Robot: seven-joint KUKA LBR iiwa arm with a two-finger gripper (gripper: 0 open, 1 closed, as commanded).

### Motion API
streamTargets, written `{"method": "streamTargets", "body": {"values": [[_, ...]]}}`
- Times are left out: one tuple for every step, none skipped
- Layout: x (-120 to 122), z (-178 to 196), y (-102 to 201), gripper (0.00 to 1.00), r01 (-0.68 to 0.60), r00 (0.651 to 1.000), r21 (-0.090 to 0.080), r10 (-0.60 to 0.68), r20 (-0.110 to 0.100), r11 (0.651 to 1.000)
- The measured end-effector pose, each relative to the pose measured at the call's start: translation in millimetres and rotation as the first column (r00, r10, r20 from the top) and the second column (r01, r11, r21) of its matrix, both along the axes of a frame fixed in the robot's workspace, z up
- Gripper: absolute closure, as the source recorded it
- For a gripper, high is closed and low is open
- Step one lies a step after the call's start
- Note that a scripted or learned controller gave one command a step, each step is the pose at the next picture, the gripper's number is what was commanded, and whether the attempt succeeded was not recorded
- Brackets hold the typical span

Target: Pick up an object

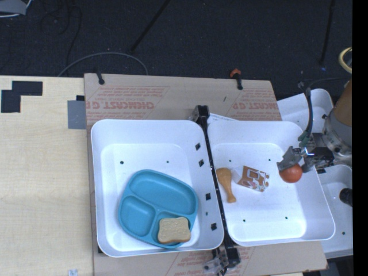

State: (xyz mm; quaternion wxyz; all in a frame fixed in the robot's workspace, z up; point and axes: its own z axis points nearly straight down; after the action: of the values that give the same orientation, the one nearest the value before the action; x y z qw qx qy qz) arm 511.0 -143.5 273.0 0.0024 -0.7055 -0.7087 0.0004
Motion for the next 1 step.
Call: {"method": "streamTargets", "body": {"values": [[17.3, -15.3, 49.0, 1.00, 0.000, 1.000, 0.000, 0.000, -0.001, 1.000]]}}
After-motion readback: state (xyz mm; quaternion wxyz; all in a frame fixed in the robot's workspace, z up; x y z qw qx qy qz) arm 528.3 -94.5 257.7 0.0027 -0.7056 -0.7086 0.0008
